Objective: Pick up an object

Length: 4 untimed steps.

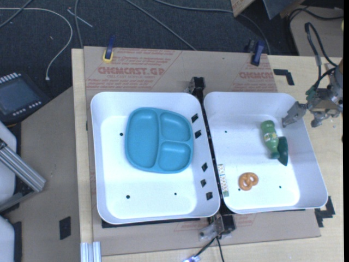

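Two shallow white bins are shown side by side on the bench. The left bin (109,201) holds a blue divided plate (159,140), lying flat in its upper half. In the right bin (311,195), three small objects are seen: a green bottle (268,135) lying toward the right wall, a dark green piece (282,150) touching its lower end, and a pretzel (248,181) lying apart from both, lower in the frame and nearer the bin's centre. The gripper (306,114) is seen at the right edge of the frame, above the upper right corner of the right bin, with its two fingers spread apart and nothing between them. No object is held or lifted, so the pick is judged not yet begun: descent onto a chosen object, closing and lifting all remain. The green bottle is the nearest candidate.
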Each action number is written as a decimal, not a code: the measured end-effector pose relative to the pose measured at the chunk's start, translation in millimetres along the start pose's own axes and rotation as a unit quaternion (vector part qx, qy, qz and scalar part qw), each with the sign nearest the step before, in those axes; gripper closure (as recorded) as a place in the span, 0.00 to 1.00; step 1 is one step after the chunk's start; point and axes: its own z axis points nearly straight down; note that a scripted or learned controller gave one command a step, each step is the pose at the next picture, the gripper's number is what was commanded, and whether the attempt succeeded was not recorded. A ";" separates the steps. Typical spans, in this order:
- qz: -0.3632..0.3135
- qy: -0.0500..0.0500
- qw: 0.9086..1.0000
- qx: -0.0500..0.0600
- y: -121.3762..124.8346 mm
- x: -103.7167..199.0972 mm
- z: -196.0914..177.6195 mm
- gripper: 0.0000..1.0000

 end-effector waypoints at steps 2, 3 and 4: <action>-0.002 -0.001 1.000 -0.004 3.5 2.8 55.3 0.00; -0.002 0.001 1.000 -0.004 8.9 1.3 116.4 0.00; -0.003 0.002 1.000 -0.006 10.6 4.8 130.8 0.00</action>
